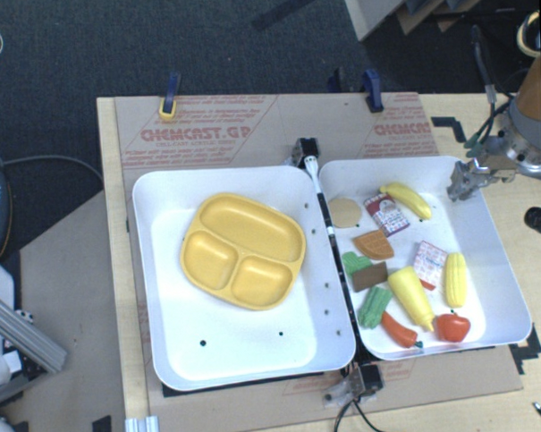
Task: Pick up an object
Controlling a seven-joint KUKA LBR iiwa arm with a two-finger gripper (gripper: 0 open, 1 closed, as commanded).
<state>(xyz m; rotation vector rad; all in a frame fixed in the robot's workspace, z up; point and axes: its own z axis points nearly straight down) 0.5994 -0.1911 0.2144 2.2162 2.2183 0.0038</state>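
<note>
The claw (463,181) sits over the top right rim of the right bin (510,272), nothing between its fingers. Can't tell if they're apart or together, too small and blurry. All the toy food is piled in that bin: a banana (407,199) near the top, a corn cob (455,279), a tomato (452,326), a carrot (398,329), plus a small red carton (389,214). The left bin (169,349) has a yellow divided plate (243,249) in it. Both bins sit side by side on the worktop (125,163).
</note>
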